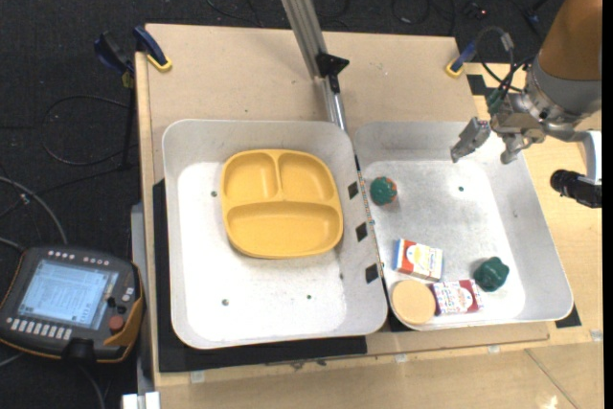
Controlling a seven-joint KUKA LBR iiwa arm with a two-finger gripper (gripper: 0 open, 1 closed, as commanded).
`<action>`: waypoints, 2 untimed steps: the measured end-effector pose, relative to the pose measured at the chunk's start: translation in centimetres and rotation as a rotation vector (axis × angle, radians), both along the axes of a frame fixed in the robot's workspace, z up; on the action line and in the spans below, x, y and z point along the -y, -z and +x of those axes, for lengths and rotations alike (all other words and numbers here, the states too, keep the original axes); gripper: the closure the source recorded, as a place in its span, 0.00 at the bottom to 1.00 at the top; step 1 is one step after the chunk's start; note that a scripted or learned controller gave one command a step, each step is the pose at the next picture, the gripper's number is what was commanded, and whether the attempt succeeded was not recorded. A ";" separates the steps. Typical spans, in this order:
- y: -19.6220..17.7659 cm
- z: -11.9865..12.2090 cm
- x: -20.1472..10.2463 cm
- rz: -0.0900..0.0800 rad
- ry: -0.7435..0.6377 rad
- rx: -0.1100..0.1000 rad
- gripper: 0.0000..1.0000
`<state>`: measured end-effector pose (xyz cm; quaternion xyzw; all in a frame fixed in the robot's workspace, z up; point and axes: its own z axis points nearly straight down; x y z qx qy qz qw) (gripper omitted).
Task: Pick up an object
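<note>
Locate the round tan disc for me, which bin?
The round tan disc lies in the right bin, at its near-left corner, just below the small white-and-orange box and touching the left end of the red-and-white packet.

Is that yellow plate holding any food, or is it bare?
Bare. The yellow plate lies flat in the left bin, and all three of its sections show plain yellow, with nothing resting in them.
</note>
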<state>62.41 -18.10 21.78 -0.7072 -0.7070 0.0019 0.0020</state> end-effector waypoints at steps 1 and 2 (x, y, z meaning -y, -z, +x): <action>5.4 0.1 -1.1 0.001 -0.003 0.000 0.00; 11.9 0.0 -1.3 0.001 -0.001 -0.001 0.00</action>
